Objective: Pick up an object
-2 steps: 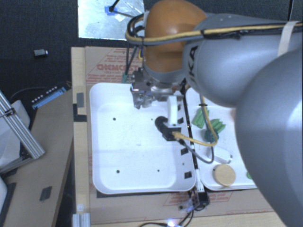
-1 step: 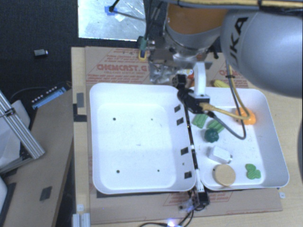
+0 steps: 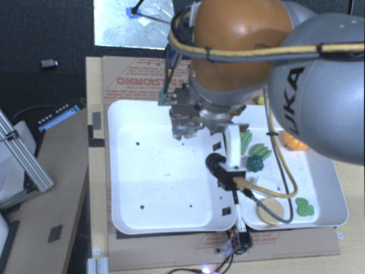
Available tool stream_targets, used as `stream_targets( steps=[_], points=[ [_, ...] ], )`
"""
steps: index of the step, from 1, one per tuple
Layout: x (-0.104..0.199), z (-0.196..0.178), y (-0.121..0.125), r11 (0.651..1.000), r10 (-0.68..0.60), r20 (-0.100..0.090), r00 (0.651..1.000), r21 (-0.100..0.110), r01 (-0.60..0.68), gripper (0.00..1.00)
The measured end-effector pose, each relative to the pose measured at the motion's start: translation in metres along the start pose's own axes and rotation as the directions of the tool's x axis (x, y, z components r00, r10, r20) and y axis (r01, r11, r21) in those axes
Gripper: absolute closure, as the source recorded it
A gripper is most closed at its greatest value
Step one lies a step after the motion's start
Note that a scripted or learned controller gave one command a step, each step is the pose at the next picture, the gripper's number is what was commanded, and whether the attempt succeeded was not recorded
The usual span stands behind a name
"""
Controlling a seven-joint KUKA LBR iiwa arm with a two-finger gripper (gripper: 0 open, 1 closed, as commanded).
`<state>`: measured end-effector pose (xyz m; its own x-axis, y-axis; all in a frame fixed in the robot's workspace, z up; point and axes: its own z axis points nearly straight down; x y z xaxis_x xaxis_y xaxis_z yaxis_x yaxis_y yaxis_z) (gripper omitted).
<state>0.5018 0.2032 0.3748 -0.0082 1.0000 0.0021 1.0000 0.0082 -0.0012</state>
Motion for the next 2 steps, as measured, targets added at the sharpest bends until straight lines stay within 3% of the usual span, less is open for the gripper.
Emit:
stream_targets(
  steps=[1, 2],
  points=[
    [0.017, -0.015, 0.037, 1.0, 0.002, 0.0, 1.0, -0.006, -0.002, 1.0],
    [0.029, -0.017, 0.146, 1.0, 0.008, 0.002, 1.0, -0.006, -0.008, 1.0]
  ],
)
